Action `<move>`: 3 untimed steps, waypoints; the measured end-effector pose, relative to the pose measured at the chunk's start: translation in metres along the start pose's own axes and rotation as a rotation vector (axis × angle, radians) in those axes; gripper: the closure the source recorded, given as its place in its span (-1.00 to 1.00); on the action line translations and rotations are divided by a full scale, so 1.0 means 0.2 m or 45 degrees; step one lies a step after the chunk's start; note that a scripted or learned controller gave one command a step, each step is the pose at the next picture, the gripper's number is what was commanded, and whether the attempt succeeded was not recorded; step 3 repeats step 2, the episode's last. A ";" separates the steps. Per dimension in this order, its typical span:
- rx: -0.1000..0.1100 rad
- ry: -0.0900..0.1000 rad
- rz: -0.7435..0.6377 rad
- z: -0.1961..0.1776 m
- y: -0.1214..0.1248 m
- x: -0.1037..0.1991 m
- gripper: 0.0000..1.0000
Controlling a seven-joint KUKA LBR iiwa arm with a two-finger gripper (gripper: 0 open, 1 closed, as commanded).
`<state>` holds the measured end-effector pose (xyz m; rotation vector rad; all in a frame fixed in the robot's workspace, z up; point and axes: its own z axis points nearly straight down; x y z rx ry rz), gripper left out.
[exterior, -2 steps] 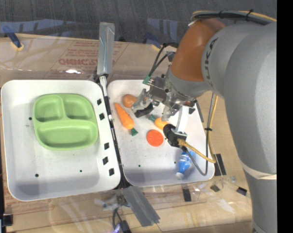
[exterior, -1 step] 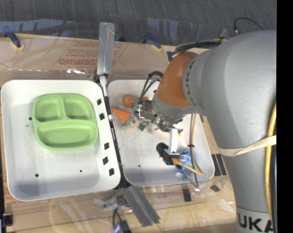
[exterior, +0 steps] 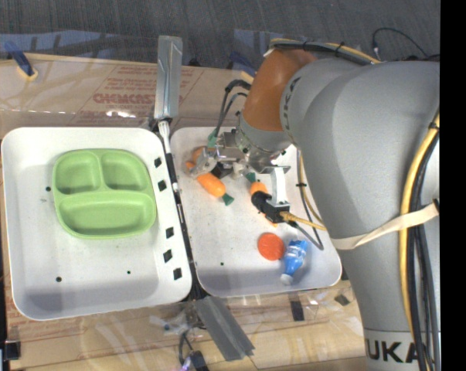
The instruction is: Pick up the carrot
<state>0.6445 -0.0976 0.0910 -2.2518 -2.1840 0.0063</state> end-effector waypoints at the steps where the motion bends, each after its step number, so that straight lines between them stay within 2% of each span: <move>1: 0.005 0.002 -0.006 -0.05 0.00 0.01 1.00; 2: -0.009 0.001 0.002 -0.81 -0.12 0.31 1.00; 3: -0.009 0.001 0.002 -0.81 -0.12 0.31 1.00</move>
